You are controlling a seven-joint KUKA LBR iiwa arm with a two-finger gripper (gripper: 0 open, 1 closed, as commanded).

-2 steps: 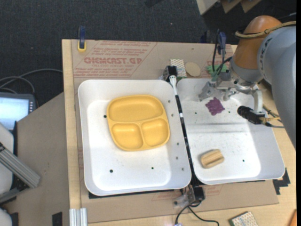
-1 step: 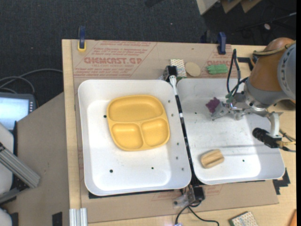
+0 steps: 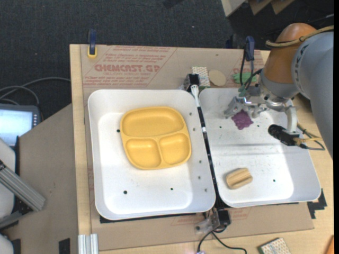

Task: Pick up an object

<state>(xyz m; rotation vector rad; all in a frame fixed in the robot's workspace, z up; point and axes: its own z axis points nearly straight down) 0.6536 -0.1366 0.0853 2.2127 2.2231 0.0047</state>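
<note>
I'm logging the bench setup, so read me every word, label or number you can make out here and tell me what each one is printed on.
"CHEMCAST GP": large red print on the brown board behind the left bin.
Smaller red lines above and below it on the same board: too blurred to read.
Small patterned tag behind the bins: too small to read.

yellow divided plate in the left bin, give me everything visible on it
The yellow divided plate is a rounded-rectangle tray, matte and plastic-looking, with three wells: one long well across the far side and two smaller ones side by side on the near side, parted by raised ridges. It lies flat and right side up, turned slightly askew, in the middle to far part of the left bin. Nothing lies in its wells. It rests on the bin floor and touches nothing else.
</note>
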